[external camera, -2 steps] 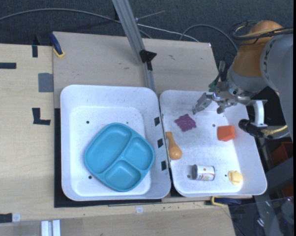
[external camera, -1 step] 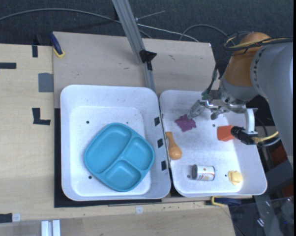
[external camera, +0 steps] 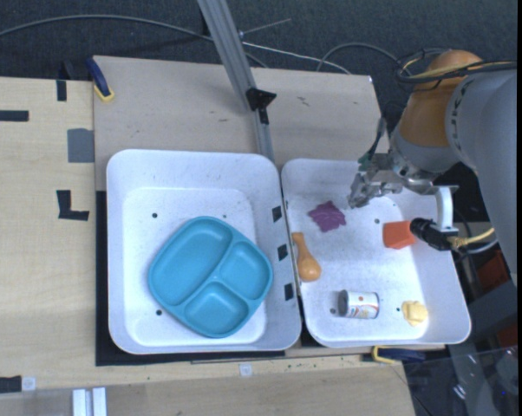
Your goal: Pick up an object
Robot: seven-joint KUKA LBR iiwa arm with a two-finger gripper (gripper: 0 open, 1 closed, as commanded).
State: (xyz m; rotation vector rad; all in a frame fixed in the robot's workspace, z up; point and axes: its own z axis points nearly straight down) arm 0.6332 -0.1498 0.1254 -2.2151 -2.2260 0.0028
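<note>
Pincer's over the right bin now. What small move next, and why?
Probably ease the pincer down and toward the purple object. It sits just left of and below the fingertips in the camera view, closest of the items in the right bin, with bare floor around it.

In the right bin point(external camera: 434, 315) the open floor lies in the middle, ringed by a purple piece point(external camera: 328, 216), an orange block point(external camera: 397, 234), an orange pear-shaped toy point(external camera: 305, 261), a small can point(external camera: 359, 304) on its side and a yellow piece point(external camera: 414, 312). The end effector point(external camera: 362, 194) hangs over the far edge, just beside the purple piece. In the left bin point(external camera: 131, 232) a blue divided tray point(external camera: 211, 275) takes the middle; bare floor runs along the far and left sides. A slanting metal pole point(external camera: 231, 46) crosses above the table point(external camera: 35, 224).
</note>
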